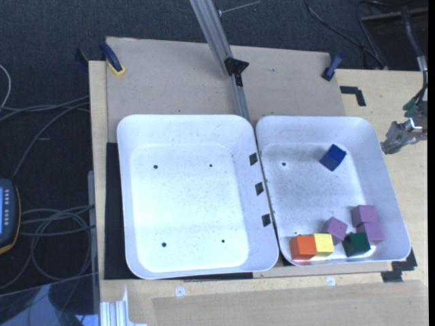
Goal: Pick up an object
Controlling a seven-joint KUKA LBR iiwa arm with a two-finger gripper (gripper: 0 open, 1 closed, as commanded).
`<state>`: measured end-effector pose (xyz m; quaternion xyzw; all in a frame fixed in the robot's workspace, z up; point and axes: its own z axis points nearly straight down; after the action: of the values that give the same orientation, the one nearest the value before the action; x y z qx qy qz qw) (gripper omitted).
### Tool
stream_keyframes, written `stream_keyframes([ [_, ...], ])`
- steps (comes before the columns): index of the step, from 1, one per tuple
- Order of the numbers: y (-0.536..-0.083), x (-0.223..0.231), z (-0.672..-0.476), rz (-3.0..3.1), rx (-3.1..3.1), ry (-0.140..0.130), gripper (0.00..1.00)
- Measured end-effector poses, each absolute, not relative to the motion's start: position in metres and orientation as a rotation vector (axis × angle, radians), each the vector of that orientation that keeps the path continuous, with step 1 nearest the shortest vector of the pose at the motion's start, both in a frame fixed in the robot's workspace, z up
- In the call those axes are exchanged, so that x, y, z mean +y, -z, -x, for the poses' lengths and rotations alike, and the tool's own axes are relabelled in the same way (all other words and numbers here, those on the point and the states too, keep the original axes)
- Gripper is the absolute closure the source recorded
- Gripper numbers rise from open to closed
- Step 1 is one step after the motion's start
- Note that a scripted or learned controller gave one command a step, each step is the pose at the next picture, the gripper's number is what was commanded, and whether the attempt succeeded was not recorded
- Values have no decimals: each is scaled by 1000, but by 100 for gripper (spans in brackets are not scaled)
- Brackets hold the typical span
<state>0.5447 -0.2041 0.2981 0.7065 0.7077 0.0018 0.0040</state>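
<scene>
Hand beside right bin — grip state unclear; blue cube nearest.

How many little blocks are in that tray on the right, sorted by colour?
Blue block: 1
Purple blocks: 3
Orange block: 1
Yellow block: 1
Green block: 1
Total: 7, all in the right bin.

White speckled bins; blue, orange, yellow, dark green, perhaps three purple blocks.
</scene>
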Motion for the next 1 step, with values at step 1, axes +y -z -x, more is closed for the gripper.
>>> stream_keyframes([
  [1,-283,-146,-551,-2215,2232,-2,100],
])
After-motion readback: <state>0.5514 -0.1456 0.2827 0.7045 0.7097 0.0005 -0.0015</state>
